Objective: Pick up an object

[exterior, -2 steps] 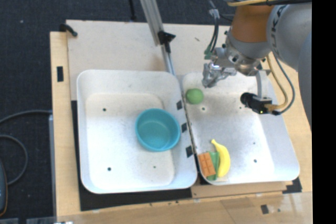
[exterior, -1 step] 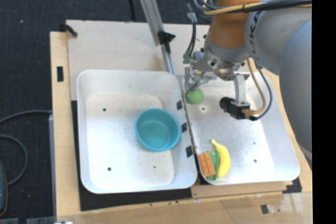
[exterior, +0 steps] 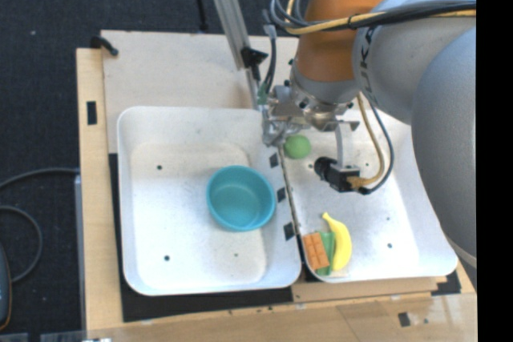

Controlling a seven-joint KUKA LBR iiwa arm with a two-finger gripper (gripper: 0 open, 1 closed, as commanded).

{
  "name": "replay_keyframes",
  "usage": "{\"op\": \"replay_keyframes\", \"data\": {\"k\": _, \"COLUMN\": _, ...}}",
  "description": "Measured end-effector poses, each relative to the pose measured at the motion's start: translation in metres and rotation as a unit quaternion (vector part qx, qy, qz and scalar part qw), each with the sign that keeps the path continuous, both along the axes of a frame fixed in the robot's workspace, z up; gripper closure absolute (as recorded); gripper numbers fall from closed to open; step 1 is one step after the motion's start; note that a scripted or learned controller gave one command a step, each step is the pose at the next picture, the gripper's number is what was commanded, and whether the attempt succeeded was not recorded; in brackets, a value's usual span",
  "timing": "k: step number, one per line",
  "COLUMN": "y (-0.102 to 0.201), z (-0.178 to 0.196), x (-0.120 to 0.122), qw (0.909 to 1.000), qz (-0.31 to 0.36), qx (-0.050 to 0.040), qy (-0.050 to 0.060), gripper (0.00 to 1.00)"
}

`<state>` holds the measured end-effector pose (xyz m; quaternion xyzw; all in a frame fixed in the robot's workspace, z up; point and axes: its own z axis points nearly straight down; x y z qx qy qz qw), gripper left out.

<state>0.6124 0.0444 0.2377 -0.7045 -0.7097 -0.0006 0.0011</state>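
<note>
Green ball point(exterior: 297, 146) sits in the right bin point(exterior: 401, 252), near its upper left corner, just right of the divider between the two bins. My gripper point(exterior: 280, 128) hangs right above and to the left of it, at the ball's edge from this angle; can't tell if there's contact, and can't tell how the gripper is set, the wrist blocks it. Ball isn't visibly gripped. Further down the same bin, at the lower left corner: yellow banana point(exterior: 340, 240), with an orange block point(exterior: 317, 250) just beside it on the left, something green under them. Left bin point(exterior: 160, 132) holds a blue bowl point(exterior: 240, 199), upright, toward its right side. My arm point(exterior: 417, 60) covers the right bin's upper part.
</note>
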Motion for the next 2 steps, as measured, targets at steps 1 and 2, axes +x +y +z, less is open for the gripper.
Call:
{"op": "replay_keyframes", "data": {"k": 1, "y": 0.0449, "z": 0.0103, "x": -0.0195, "qw": 1.0000, "qz": 0.000, "qx": 0.0004, "qy": 0.000, "gripper": 1.00}}
{"op": "replay_keyframes", "data": {"k": 2, "y": 0.0419, "z": 0.0095, "x": -0.0191, "qw": 1.0000, "qz": -0.002, "qx": -0.0002, "qy": 0.001, "gripper": 0.00}}
